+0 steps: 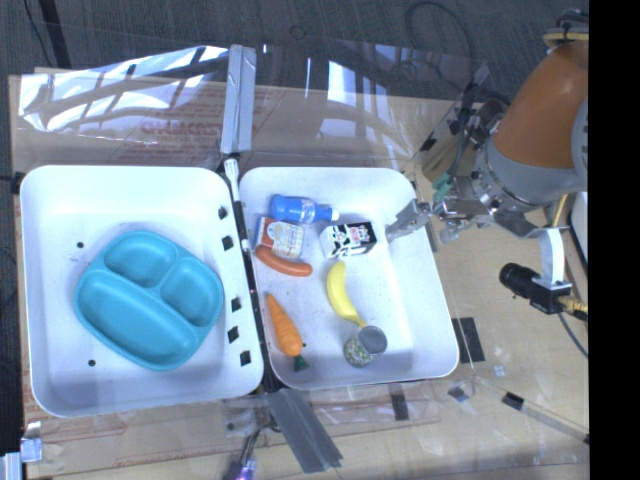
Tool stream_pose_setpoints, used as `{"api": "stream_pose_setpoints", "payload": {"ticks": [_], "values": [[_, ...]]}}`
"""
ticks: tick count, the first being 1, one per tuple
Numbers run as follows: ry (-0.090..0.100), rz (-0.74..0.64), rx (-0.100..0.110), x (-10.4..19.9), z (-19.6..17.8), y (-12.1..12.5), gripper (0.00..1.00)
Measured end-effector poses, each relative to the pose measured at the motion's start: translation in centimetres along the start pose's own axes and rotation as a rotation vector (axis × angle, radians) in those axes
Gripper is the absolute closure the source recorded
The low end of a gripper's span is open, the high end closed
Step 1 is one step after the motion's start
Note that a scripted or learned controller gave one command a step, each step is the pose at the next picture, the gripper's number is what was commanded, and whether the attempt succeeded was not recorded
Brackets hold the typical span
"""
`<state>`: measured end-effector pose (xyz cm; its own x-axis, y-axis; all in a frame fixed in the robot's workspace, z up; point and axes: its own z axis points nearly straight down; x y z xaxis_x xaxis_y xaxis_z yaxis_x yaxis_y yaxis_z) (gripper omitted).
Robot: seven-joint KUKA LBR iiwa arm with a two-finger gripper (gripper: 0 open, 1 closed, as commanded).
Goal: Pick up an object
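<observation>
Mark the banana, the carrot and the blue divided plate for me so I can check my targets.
banana (341,293): camera view, middle of its yellow body.
carrot (283,326): camera view, orange body, above the green tip.
blue divided plate (150,298): camera view, ridge between its compartments.

Grey KUKA arm with orange band and metal tool

A broad, rounded orange band (540,103) is seen above the grey wrist section (530,173) of the arm. Thin black cables (462,118) are looped beside the wrist. The tool (408,220) is made of pale grey metal, and small metallic fittings and brackets are clustered where it is joined to the wrist.
</observation>
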<state>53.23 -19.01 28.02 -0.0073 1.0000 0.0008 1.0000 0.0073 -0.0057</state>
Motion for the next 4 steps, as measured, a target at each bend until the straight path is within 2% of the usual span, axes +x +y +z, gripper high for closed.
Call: {"api": "stream_pose_setpoints", "payload": {"ticks": [1, 2, 3, 4], "values": [[0.001, -0.108, 0.001, 3.7, 11.8, -1.3, 0.0], [0.001, -0.077, -0.002, 5.0, 19.0, -3.9, 0.0], [0.001, -0.082, -0.001, 5.0, 18.0, -3.9, 1.0], [-0.002, -0.167, -0.007, 6.6, 2.9, -2.8, 1.0]]}}
